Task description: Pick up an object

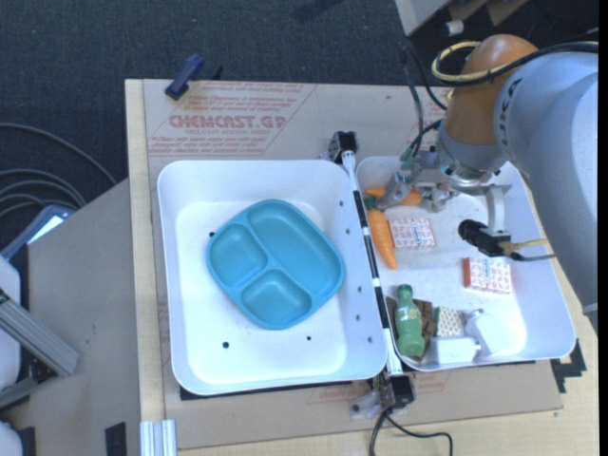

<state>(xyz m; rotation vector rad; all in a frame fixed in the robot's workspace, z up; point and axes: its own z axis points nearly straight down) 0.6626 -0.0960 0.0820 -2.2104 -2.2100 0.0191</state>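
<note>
The arm is low over the far end of the right bin (541,340), so I judge this the reaching step. The gripper (418,186) is near the carrot (381,237); whether it is open or closed, I cannot tell. Next it must settle on one object. The board (228,122) reads "CHEMCAST GP".

Both bins (180,283) look like smooth, faintly glossy white plastic. The blue tray (275,262) is matt plastic. The desk (233,122) shows brown printed cardboard, dull and flat. The arm (560,141) has a satin grey shell, with a shiny orange band (489,60).
</note>
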